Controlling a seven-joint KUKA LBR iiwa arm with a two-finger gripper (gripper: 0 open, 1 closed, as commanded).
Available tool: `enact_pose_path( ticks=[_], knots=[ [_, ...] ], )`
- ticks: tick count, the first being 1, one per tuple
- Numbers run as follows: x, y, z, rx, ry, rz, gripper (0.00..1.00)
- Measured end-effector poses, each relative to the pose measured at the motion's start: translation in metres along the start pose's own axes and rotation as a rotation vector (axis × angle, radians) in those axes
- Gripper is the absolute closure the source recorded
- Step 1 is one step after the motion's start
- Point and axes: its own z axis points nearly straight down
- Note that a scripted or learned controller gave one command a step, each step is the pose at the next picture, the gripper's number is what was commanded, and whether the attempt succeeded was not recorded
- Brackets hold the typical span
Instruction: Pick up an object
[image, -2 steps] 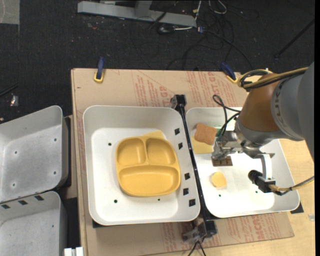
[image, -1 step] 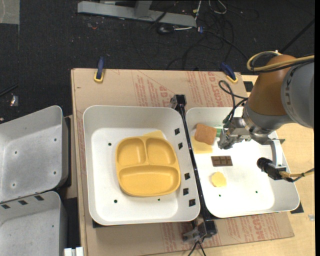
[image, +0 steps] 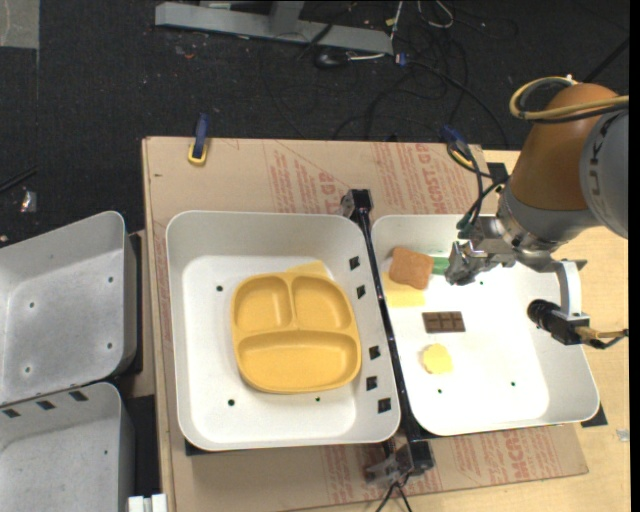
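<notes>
The right bin (image: 520, 390) holds a brown bread-like piece (image: 410, 268) near its back left corner, lying on a pale yellow flat piece (image: 405, 294). A green thing (image: 439, 263) peeks out just right of the brown piece. A dark chocolate bar (image: 444, 322) lies further forward, and a small yellow round piece (image: 436, 359) lies in front of it. My gripper (image: 462, 266) hangs low over the back of the right bin, just right of the brown piece and beside the green thing. Nothing shows between its fingers.
The left bin (image: 200, 300) holds a yellow divided tray (image: 296, 333). A black divider with clips runs between the two bins. White bin lids lie off the bench at the left. The right half of the right bin is bare white floor.
</notes>
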Motion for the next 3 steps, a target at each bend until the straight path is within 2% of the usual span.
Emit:
enact_pose_path(
  ticks=[1, 3],
  knots=[
    [-0.001, -0.006, -0.046, 0.0, 0.0, 0.0, 1.0],
    [0.095, 0.008, -0.026, 0.005, 0.001, -0.004, 1.0]
  ],
)
